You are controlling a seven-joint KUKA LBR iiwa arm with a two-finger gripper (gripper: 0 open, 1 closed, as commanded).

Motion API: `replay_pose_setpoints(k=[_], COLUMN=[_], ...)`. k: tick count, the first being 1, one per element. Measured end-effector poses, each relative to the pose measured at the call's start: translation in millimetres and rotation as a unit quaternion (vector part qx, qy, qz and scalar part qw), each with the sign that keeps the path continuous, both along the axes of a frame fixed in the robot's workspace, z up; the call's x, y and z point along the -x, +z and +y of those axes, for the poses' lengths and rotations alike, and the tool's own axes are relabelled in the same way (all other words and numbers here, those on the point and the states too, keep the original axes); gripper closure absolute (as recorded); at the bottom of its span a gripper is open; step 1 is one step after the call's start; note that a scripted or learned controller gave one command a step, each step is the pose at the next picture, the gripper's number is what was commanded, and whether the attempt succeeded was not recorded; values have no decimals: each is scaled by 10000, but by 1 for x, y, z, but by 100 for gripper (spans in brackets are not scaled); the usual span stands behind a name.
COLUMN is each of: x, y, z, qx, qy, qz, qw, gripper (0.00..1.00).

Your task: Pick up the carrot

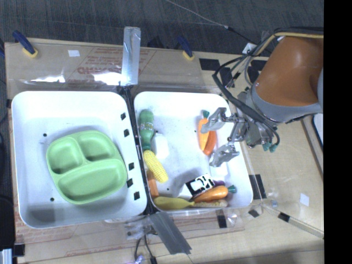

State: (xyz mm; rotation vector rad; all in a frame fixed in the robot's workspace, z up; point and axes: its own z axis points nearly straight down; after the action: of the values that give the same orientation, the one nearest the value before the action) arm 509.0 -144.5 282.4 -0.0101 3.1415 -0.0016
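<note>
Your carrot lies in the right bin, toward that bin's right side, in the middle right of the frame. Its long axis runs nearly up and down the picture, with the green stem end toward the top and the orange tip pointing down and slightly right.

The gripper sits just right of the carrot, its two metal fingers spread apart, one at the carrot's upper end and one below its tip. You cannot say the carrot is pinched; the fingers stand open on either side of it along its length.

Further left in the same bin you see a cucumber standing lengthwise near the divider, with a corn cob just below it. Along the bin's lower edge lie a banana, a second orange vegetable, and a small black-and-white tag whose marks you cannot read.

The left bin holds a green divided plate. Above the bins, faint reddish print on the board is too blurred to read.
</note>
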Motion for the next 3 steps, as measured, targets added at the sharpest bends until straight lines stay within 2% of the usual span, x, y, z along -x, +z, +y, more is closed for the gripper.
replay_pose_setpoints(k=[1,2,3], x=[-27,-76,-80], y=[-77,-192,-177], z=[-32,-64,-62], qx=[-9,-5,4], qy=[-722,-1068,-1017], qz=[25,12,-28], qw=[9974,9943,9948], gripper=[0,0,100])
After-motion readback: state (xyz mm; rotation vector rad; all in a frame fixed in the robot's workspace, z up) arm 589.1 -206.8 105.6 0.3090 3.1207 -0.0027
